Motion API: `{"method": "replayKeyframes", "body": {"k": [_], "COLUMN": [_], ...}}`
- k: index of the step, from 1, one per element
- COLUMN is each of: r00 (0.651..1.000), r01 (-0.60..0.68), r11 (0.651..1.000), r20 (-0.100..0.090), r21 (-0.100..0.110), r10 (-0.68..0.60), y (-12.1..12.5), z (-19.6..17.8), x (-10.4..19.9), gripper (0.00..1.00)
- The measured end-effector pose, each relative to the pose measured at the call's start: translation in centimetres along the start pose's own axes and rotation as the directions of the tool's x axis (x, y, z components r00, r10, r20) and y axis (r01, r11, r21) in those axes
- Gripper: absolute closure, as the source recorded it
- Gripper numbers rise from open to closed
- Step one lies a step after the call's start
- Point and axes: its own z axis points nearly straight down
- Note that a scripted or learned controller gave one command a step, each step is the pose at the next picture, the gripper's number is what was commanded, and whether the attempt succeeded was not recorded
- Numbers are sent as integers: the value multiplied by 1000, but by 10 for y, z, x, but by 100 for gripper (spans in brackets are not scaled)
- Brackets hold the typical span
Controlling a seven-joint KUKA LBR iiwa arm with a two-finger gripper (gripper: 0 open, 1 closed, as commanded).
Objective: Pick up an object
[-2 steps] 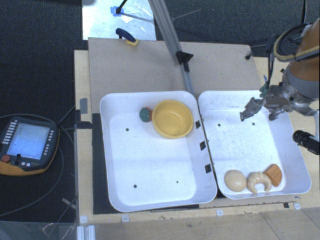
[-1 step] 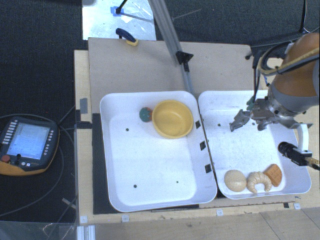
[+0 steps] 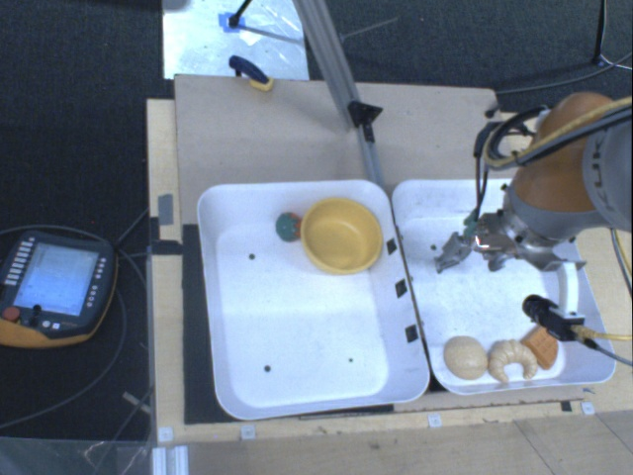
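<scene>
Left bin [image 3: 237, 364] – one yellow bowl [image 3: 341, 236], one teal ball [image 3: 288, 227]. Right bin [image 3: 425, 201] – one bun [image 3: 466, 357], one croissant [image 3: 513, 360], one orange piece [image 3: 541, 345]. Gripper [image 3: 453, 254] above right bin, claw state unclear. Brown bench [image 3: 297, 132], dark carpet [image 3: 79, 87].

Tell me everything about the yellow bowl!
The yellow bowl is round, plain and smooth, like plastic. It stands upright, open side up, with nothing visible inside. It sits in the left bin, near the far edge and close to the right wall. A small teal ball rests right against its left side.
</scene>
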Motion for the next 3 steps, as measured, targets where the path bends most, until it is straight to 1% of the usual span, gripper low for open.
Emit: {"method": "replayKeyframes", "body": {"k": [1,2,3], "r00": [1000,1000,1000], "r01": [0,-1,0], "r11": [1000,1000,1000], "r20": [0,1,1], "r21": [-1,-5,-9], "r10": [0,1,0], "y": [0,2,-3], "z": [42,30,-31], "x": [4,4,1], "gripper": [0,100,100]}}
